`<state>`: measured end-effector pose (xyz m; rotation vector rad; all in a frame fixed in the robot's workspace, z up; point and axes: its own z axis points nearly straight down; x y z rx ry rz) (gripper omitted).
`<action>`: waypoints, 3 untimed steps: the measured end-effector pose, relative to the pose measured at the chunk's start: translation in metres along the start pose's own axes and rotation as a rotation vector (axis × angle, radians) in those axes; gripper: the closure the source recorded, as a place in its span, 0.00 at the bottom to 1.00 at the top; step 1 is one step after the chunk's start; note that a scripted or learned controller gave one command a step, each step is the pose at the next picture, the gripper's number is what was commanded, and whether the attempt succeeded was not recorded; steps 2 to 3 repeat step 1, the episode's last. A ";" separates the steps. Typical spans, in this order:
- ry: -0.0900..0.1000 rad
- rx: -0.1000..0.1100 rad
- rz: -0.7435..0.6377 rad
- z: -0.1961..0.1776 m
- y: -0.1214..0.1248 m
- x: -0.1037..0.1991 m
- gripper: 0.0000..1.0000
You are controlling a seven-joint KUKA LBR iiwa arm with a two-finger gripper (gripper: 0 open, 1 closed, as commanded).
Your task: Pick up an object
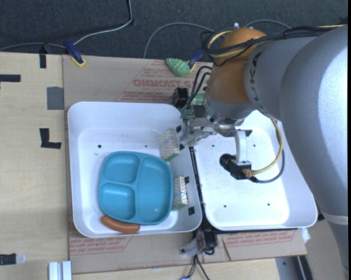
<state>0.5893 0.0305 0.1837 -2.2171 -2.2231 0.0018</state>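
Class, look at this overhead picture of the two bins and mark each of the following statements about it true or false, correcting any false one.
1. The blue divided plate lies in the left bin. True.
2. The orange sausage sits on top of the plate. False: it lies beside the plate's near edge, on the bin floor.
3. The arm reaches in from the right. True.
4. The green object lies inside the right bin. False: it rests on the cardboard beyond the bins.
5. The plate has three compartments. True.
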 end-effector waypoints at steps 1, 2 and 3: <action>0.000 0.000 0.001 0.000 0.000 0.000 0.00; 0.000 0.000 0.001 0.000 0.000 0.000 0.00; 0.000 0.000 0.001 0.000 0.000 0.000 0.00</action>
